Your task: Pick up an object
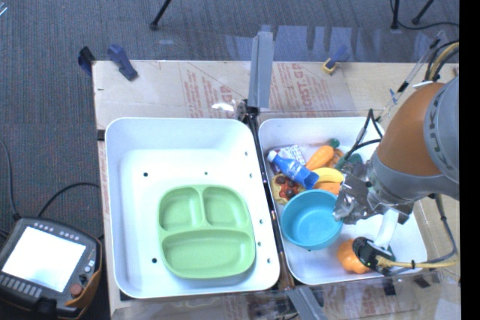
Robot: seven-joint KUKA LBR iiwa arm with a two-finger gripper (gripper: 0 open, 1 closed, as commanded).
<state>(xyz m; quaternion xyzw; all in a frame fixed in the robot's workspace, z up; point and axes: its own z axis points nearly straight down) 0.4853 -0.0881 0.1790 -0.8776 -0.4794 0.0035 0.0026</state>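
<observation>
Two shallow white plastic bins sit side by side: the left bin (124,183) holds one pale green three-compartment plastic tray (206,232), lying flat. The right bin (420,243) holds one round blue plastic bowl (311,219) at its near left, one blue-and-white bottle (294,167) behind it, one orange carrot-shaped toy (320,157), one yellow banana-shaped piece (328,175) and one orange rounded object (348,256) near the front. One grey two-finger gripper (346,207) is low at the bowl's right rim; whether its jaws are spread or pinching cannot be told.
</observation>
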